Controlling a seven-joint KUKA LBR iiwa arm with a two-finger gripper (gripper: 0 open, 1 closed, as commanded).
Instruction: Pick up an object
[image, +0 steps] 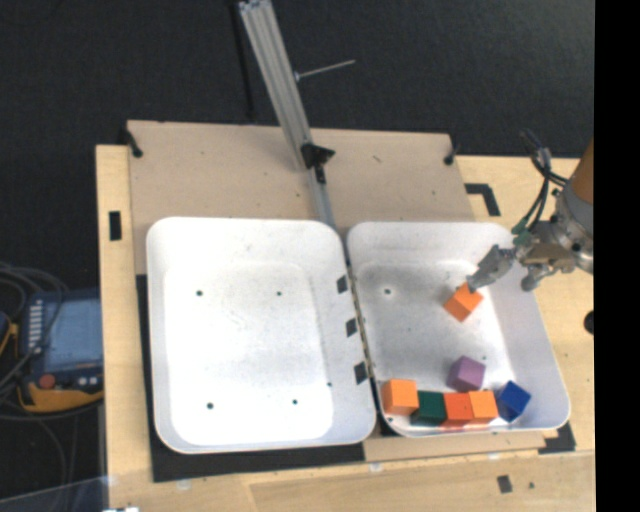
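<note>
My gripper (503, 281) hangs over the upper right part of the right bin (400, 250), reaching in from the right edge. Its fingers stand apart, so it is open. The left finger (489, 268) slants down to the left, and its tip ends right at a tilted orange cube (461, 302). That cube sits beside the fingertip, not between the two fingers. I cannot tell whether it touches the finger or whether it rests on the bin floor.
Along the right bin's front wall lie an orange block (402, 394), a green block (431, 407), two more orange blocks (470, 405) and a blue cube (513, 399). A purple cube (466, 373) sits just behind them. The left bin (160, 300) stands alongside. A metal post (285, 90) rises behind.
</note>
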